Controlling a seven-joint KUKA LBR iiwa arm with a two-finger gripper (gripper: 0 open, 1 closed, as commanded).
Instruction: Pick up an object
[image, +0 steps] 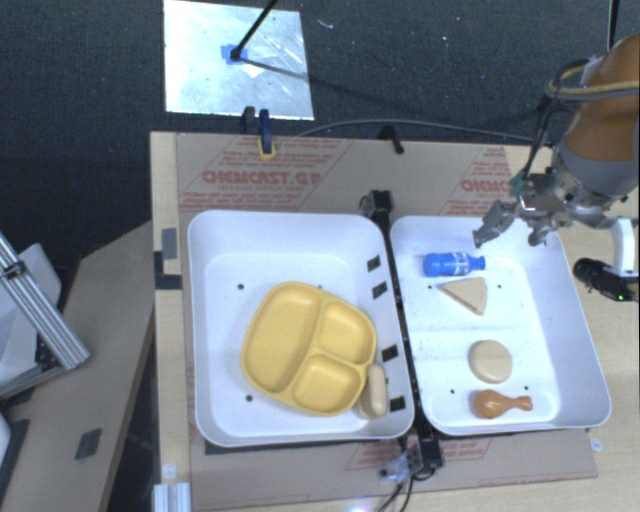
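The right bin (560, 330) holds a blue bottle (452, 264) lying on its side, a tan wedge (467, 296), a round beige piece (490, 361) and an orange drumstick-shaped toy (501, 404). My gripper (514, 226) hangs over the bin's far edge, just above and to the right of the blue bottle. Its fingers are spread apart with nothing between them.
The left bin (220, 250) carries a yellow divided tray (308, 347) with a small beige oblong piece (375, 391) at its right edge. A black divider (392, 300) runs between the bins. The grey and orange arm (600, 120) fills the upper right.
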